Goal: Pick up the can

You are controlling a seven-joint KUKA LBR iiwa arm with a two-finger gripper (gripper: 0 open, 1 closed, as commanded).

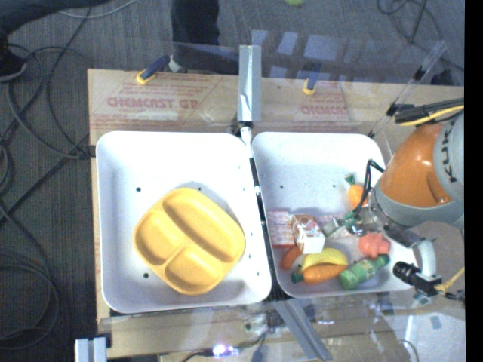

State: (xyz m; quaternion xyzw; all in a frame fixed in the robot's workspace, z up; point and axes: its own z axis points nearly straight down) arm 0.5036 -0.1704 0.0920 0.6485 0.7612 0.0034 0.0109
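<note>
Pincer (pixel 355 219): low over the right bin, at the end of the grey arm (pixel 423 176) with its orange band, which enters from the right; state of the pincer cannot be told, since the wrist hides most of it.

Left bin (pixel 121 172): shallow, white, holding one yellow compartment tray (pixel 189 239) with three recesses, set at a slant near the bin's middle and front.

Divider: a grey upright post (pixel 249 85) stands behind the seam where the two bins meet.

Right bin (pixel 317 164): shallow, white; back half bare, contents crowded along the front edge. From left to right:
- a flat reddish packet (pixel 280 228) lying beside the left wall;
- a small orange-red piece (pixel 290 257) in front of it;
- a small white and red carton (pixel 309 236), touching the packet;
- a yellow banana (pixel 326 259), lying across;
- an orange carrot (pixel 323 274), just in front of the banana and touching it;
- a green bottle-shaped item (pixel 362 271) at the front right, lying on its side;
- a pink-red item (pixel 373 243) just behind it, beside the arm;
- a small orange item with a green top (pixel 354 194) nearer the bin's middle, close to the pincer.

Can: cannot be told with certainty among these items; any can-shaped thing near the pincer is hidden or too small to make out.

Bench (pixel 166 100): brown board with red lettering behind the bins.
</note>
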